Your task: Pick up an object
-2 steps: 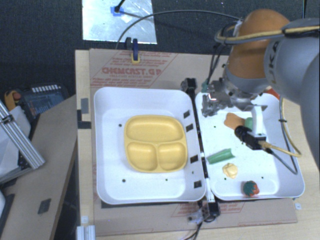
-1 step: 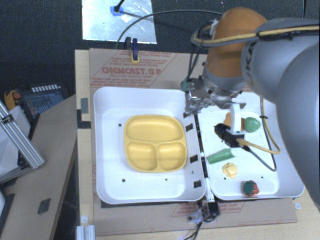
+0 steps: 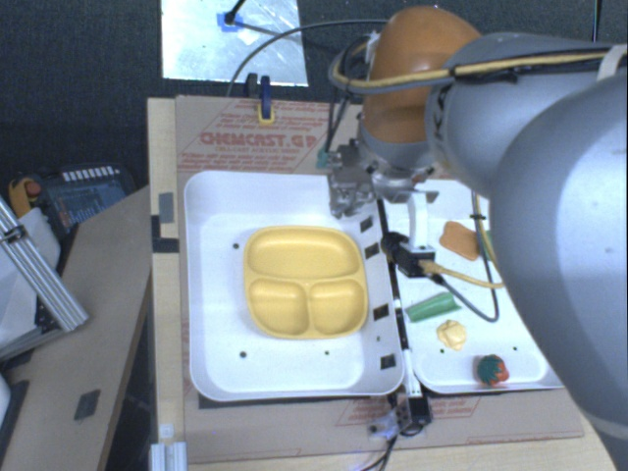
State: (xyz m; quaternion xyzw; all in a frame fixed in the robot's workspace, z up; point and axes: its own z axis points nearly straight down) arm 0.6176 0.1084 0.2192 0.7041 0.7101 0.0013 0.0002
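Tray (image 3: 305,281), yellow, three-compartment: long axis runs across the left bin (image 3: 211,292). Your claw (image 3: 345,200) hangs just beyond its far edge; grip state unreadable.

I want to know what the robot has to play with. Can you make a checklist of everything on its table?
Surface: two shallow white bins side by side, left bin and right bin, on a bench with printed cardboard under them.
Job's things: yellow divided tray lying flat in the left bin; in the right bin an orange piece, a green stick, a pale yellow lump and a small red and green ball.
Clutter: nothing seen.
Gripper: gripper hangs over the left bin's far right corner, holding nothing I can see.
Cables: yellow cable over the right bin; black cable behind.
Surroundings: shiny foil sheet; metal rail at left.
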